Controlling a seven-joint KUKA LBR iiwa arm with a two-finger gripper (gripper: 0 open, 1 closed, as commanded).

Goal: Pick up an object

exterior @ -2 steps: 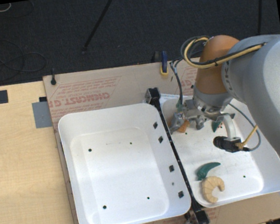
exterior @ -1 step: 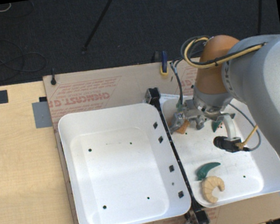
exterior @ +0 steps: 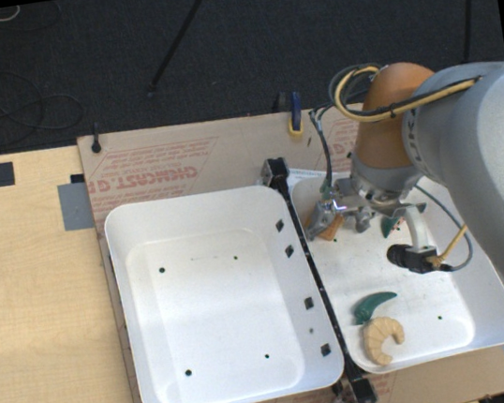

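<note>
From the camera view, two white bins are seen side by side on the bench (exterior: 32, 307). The left bin (exterior: 137, 252) is seen bare-floored. In the right bin (exterior: 484, 320), a teal curved piece (exterior: 375, 304) lies just above a tan crescent-shaped object (exterior: 385, 338), the two nearly touching, near the front edge. The gripper (exterior: 349, 214) is lowered over the bin's far corner, beside an orange-brown object (exterior: 324, 225). How far the jaws are parted cannot be told.
</note>
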